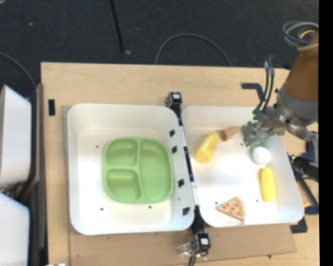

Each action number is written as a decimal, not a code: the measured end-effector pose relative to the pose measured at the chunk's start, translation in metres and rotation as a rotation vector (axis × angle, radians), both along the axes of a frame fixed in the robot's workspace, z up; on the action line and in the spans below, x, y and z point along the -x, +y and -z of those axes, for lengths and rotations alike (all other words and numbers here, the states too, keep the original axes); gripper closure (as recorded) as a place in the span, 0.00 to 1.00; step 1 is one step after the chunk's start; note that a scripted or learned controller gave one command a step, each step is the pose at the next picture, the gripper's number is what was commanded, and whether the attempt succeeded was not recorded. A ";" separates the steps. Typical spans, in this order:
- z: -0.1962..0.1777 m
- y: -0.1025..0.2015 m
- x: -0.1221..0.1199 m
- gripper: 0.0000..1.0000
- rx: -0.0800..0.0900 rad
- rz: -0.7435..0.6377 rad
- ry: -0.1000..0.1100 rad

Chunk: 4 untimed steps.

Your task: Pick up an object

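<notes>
In the right bin (283, 212) lie a yellow cup (207, 147) on its side, a small brown cone-shaped piece (230, 133), a white ball (261, 155), a yellow corn cob (267, 184) and a pizza slice (232, 208). My gripper (255, 133) hangs over the bin's upper right part. It is just above and left of the white ball and right of the brown piece. I see nothing held in it.
The left bin (80, 126) holds a green divided plate (139, 169). A ridge with black clips (183, 159) separates the two bins. The arm (302, 87) enters from the right, over the right bin's far corner. White boxes (11, 143) stand left of the bench.
</notes>
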<state>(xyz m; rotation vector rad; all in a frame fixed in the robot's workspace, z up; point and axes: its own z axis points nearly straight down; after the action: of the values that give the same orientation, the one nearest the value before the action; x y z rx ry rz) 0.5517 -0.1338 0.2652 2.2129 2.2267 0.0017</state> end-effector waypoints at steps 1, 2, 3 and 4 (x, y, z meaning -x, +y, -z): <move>0.012 0.049 -0.029 1.00 0.000 0.000 0.001; 0.004 0.100 -0.050 1.00 -0.002 -0.001 -0.001; 0.000 0.148 -0.067 1.00 -0.002 -0.001 0.000; 0.016 0.190 -0.094 1.00 0.000 0.001 0.000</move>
<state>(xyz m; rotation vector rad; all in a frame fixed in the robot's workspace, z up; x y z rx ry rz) 0.6460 0.0561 0.2497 2.2134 2.2261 0.0020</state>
